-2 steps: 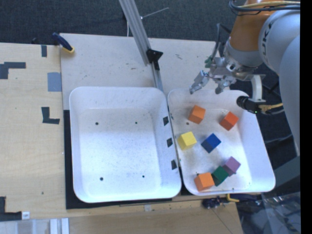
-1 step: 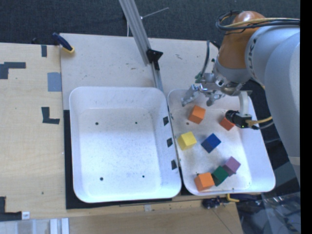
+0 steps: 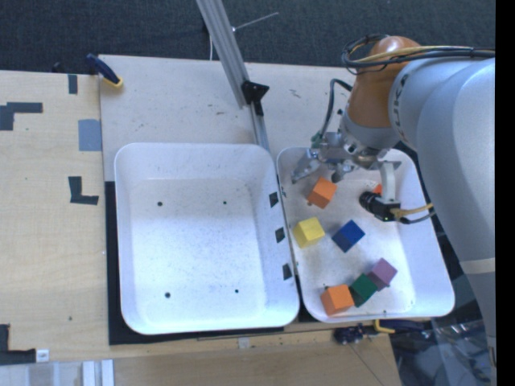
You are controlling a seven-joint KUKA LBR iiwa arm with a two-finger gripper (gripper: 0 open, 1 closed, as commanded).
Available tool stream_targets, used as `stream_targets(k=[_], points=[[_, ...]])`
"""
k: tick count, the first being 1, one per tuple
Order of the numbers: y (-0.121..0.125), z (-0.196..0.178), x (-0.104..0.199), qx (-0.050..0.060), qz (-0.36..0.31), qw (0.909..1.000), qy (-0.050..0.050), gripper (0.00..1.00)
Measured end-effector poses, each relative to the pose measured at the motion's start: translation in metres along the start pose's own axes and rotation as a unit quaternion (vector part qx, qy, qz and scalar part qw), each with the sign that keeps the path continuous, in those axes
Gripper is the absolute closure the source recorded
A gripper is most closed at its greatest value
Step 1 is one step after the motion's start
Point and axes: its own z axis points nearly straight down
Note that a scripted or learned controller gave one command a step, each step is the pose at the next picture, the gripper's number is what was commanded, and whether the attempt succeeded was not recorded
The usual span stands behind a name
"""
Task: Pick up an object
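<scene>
Six blocks lie in the right bin (image 3: pixel 426 292), the gripper (image 3: pixel 322 167) poised just above the nearest orange cube (image 3: pixel 322 192) in approach, grip state unreadable, so the next move likely calls for a straight descent around it.

Speckled matt white plastic bins (image 3: pixel 129 167)

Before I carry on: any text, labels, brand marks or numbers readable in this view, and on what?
None readable.
Blocks in the right bin: plain faces, no print.
Left bin: dark specks and dots, no writing.
Arm: no legible marking.
Grey and black tape pieces on the bench: blank.
</scene>
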Motion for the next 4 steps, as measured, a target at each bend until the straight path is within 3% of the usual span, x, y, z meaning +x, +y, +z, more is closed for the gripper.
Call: stream_targets(k=[1, 2, 4], points=[[0.000, -0.011, 0.001, 0.001, -0.001, 1.0000, 0.001, 1.00], [-0.004, -0.054, 0.001, -0.002, 0.001, 1.0000, 0.001, 1.00], [0.013, -0.157, -0.001, -0.003, 0.000, 1.0000, 0.001, 1.00]])
